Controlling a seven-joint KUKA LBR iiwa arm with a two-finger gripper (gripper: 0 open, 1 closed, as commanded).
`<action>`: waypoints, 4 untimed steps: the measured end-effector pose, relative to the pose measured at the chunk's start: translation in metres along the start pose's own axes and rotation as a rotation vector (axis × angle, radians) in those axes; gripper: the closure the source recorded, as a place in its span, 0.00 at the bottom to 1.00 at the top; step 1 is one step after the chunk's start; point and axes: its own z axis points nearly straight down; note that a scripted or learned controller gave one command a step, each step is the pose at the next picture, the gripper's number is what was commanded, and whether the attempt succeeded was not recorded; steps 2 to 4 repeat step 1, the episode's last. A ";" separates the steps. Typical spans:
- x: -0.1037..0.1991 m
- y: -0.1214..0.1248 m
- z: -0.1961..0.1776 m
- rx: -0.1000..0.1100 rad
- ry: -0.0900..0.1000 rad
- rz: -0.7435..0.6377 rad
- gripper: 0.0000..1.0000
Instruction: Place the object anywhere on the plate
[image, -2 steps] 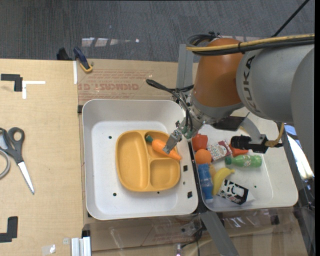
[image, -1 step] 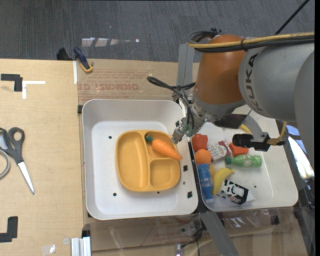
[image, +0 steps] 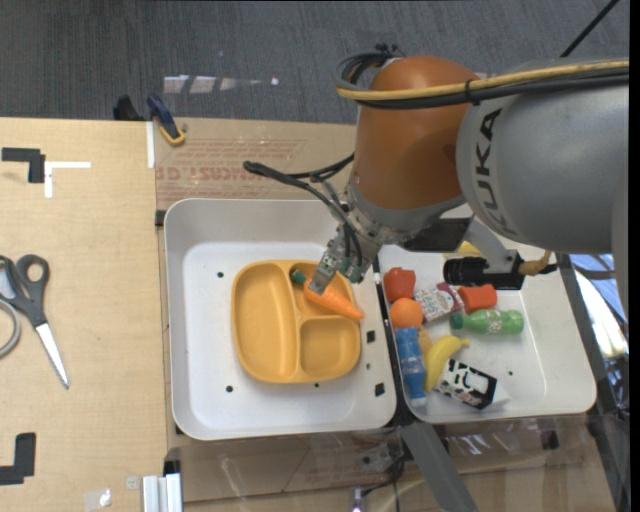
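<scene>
A yellow divided plate (image: 265, 330) lies in the left white bin (image: 200, 400). An orange toy carrot (image: 337, 301) with a green top rests across the plate's upper right rim. My gripper (image: 334, 275) hangs right over the carrot, its fingers at the carrot's upper end; the fingers look close around it, but I cannot make out whether they press on it. The big orange and grey arm hides the bins' back right parts.
The right bin (image: 560, 380) holds several toys: a red pepper (image: 400, 283), an orange (image: 406, 314), a blue bottle (image: 410, 362), a banana (image: 441, 356), a green bottle (image: 488, 322), a black-and-white packet (image: 468, 383). Scissors (image: 32, 310) lie on the wooden bench at left.
</scene>
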 end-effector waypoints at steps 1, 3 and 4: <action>0.000 0.000 0.000 0.000 0.000 0.000 0.00; 0.000 0.000 0.000 0.000 0.000 0.000 0.00; 0.000 0.000 0.000 0.000 0.000 0.000 0.00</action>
